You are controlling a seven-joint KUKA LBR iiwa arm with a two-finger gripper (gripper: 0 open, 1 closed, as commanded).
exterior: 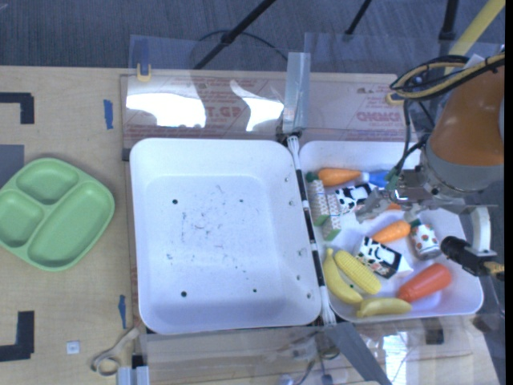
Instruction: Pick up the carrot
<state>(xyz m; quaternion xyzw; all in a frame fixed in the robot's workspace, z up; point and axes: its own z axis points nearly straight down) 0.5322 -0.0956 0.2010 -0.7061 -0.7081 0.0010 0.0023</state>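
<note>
Nearest the lens, along the bottom edge, a clear plastic sheet and some metal bracketing (337, 351) run under the front rims of the two bins. Tabletop (72, 311) is pale wood-grain board with black corner marks and bits of blue tape (107, 113). A green divided plate (53, 212) sits on it at far left, well apart from the bins.

Left bin (152, 167): white, shallow, its floor scuffed with faint grey marks.

Right bin (469, 299): holds the toys. One carrot (340, 176) lies near the back rim, beside the divider between the bins, next to a blue item (377, 180). A second, smaller orange piece (393, 232), also carrot-like, lies mid-bin just below the jaws. Two black-and-white cow-print items (351, 196) (378, 256), a small red-capped bottle (424, 240), corn cob (357, 272), banana (340, 285), another yellow piece (383, 305) at the front rim, and a red-orange pepper-like piece (425, 282) fill the front half.

Arm (473, 127) comes in from the right, orange band above grey wrist, cables looped at its top. Gripper (383, 200) hangs low over the back of the right bin; whether the jaws are open or closed I cannot tell, and nothing is visibly between them.

Behind the bins stands a clear panel (208, 103) with glare. Floor beyond is dark blue-grey carpet (80, 14) crossed by black stand legs (256, 10).
</note>
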